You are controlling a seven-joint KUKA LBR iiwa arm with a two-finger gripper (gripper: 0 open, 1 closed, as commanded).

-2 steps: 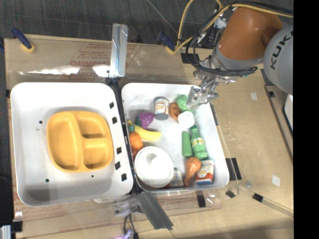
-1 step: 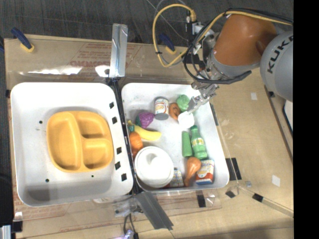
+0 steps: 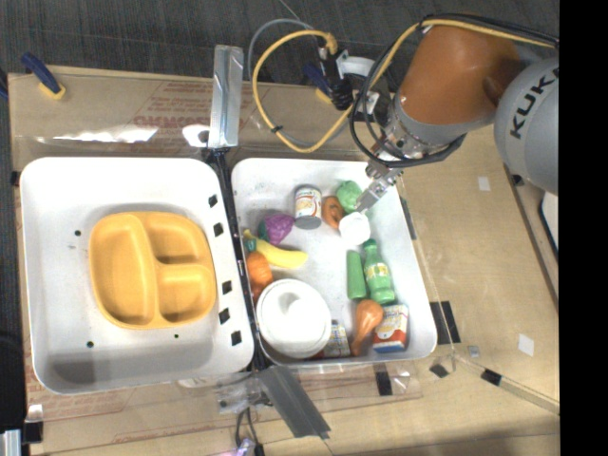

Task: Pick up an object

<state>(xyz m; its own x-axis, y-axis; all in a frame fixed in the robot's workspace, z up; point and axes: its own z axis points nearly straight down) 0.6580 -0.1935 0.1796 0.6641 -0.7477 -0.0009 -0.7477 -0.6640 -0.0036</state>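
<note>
objects for picking lie crowded in the right bin (image 3: 410, 255), right of centre in the frame: a small can (image 3: 307, 205), a purple piece (image 3: 277, 226), a banana (image 3: 278, 254), a white bowl (image 3: 293, 318), a green bottle (image 3: 378, 274), a white round cap-like item (image 3: 354, 227) and a green lump (image 3: 349, 194) near the bin's upper edge. the left bin (image 3: 38, 255) carries a yellow divided tray (image 3: 155, 267). the gripper (image 3: 378, 186) hangs at the upper right part of the right bin, just beside the green lump and above the white round item, under the arm's orange band (image 3: 446, 74). whether the jaws are wide or narrow i cannot tell; they look like a thin pale shape at this slant, and nothing visibly sits between them. as a judgement, the task is at the approach stage: no object looks lifted, all appear to rest on the bin floor. closing on something and raising it clear are left.
</note>
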